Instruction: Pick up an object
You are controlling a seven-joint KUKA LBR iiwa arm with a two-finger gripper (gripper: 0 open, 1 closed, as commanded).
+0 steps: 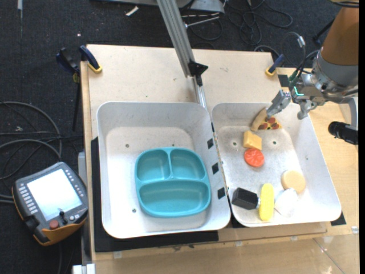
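Plywood tabletop (142,73), two matte white bins. Left bin (108,119): teal plastic divided tray (171,181). Right bin (319,170), near to far: black block (244,198), yellow banana-shaped toy (266,201), white lump (287,201), tan disc (293,180), red round tomato (254,158), yellow wedge (252,140), pizza slice (267,121). Pincer (291,104) prongs apart, above far rim, gripping nothing.

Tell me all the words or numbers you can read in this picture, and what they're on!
There are none that can be read.
The pendant has a pale screen and small buttons; any marks on them are too small and blurred to read.
The blue tray, the toy foods and the black block show no writing.
The bins show no labels.
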